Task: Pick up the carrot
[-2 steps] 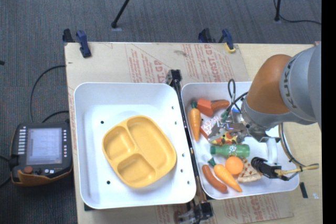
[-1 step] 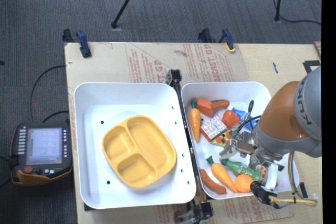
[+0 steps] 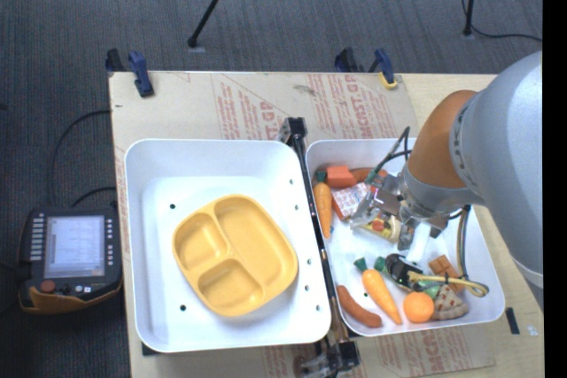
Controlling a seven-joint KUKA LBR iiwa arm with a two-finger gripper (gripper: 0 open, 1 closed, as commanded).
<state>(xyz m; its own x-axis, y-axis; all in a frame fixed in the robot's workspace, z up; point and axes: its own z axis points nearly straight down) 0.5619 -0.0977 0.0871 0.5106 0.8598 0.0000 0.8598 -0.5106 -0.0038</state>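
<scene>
The left bin (image 3: 133, 190) held only a yellow tray (image 3: 235, 254), which had no part in the job. Everything that mattered sat in the right bin (image 3: 493, 279).

Along that bin's left wall lay one carrot (image 3: 323, 208), its long axis running near to far, parallel with the wall and close against it. Toward the front edge a sausage (image 3: 359, 307) lay at a slant. Just right of it was a second carrot (image 3: 381, 295), leafy end pointing to the bin's middle and tip angled toward the front right corner.

The gripper (image 3: 415, 236) hung over the bin's middle, amid a clutter of packets and small toys. Whether it was open or closed could not be told from this view, and nothing could be seen held in it. An orange (image 3: 418, 307) sat in front of it, just beside the second carrot's tip.

The second carrot was probably the easier target. It lay near the gripper, to its front and left, with open floor along both flanks. A grasp would likely need the jaws turned across its diagonal axis. The wall carrot was farther left, and the wall crowded one of its sides.
</scene>
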